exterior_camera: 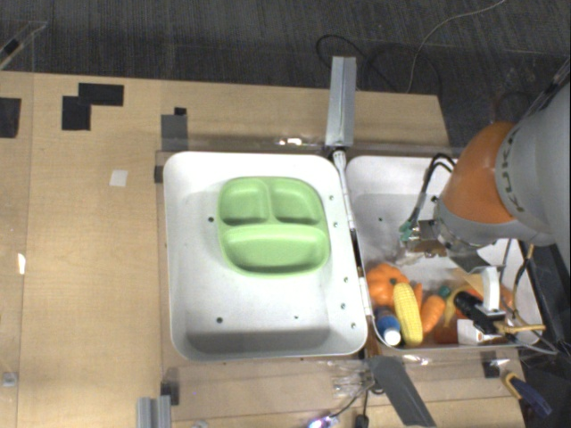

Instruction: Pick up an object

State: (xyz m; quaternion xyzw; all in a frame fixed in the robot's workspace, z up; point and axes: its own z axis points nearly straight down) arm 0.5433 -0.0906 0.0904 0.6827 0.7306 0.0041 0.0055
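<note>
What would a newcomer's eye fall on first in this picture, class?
First, the green tray, lying alone in the middle of the left bin. Next, the bright heap at the near end of the right bin: a yellow corn cob beside an orange fruit. The arm hangs over it from the right.

Cut off by the right frame edge: the arm [526,181], covering the right bin's [379,194] far side and the gripper. Half hidden under it at lower right: small toys [446,306] beside a corn cob [408,313], too jumbled to name.
</note>
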